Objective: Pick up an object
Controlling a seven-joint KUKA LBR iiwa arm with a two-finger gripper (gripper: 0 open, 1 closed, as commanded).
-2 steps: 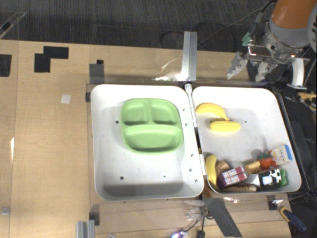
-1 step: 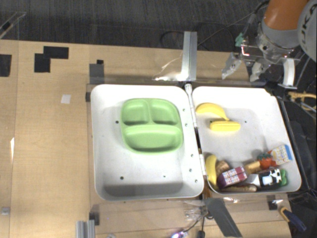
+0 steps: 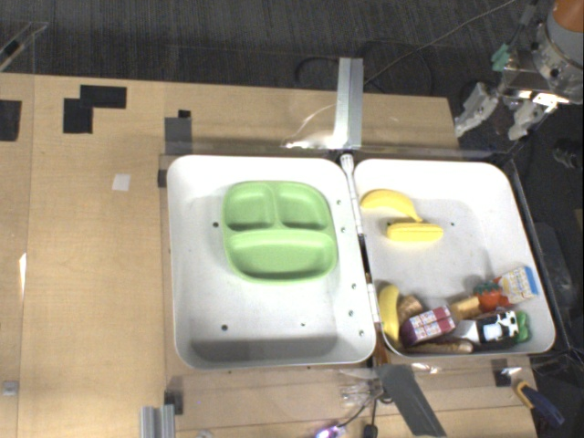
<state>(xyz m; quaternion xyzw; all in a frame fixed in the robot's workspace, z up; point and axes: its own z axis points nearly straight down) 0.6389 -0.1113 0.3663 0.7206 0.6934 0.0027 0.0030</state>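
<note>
Two shallow white bins are seen side by side on the wooden bench from the camera fixed above: the left bin [image 3: 196,336] and the right bin [image 3: 474,185]. A green divided plate [image 3: 276,229] is carried by the left bin, toward its 12 o'clock half, with three compartments shown face up. In the right bin, a yellow banana [image 3: 390,202] is found at about 10 o'clock, with a yellow oblong piece [image 3: 415,234] just beside it at its 5 o'clock. A cluster of small items is gathered along the 6 o'clock wall: a second banana [image 3: 389,310] standing along the left wall, a purple carton [image 3: 428,324] touching it, a brown bottle with a red cap [image 3: 478,303], a black-and-white carton [image 3: 503,328], and a pale blue-labelled packet [image 3: 517,283] at the 4 o'clock corner. The gripper [image 3: 500,111] is seen at 1 o'clock of the right bin, outside its rim and above the bench; its two pale fingers [image 3: 475,106] are spread apart, with nothing between them.
</note>
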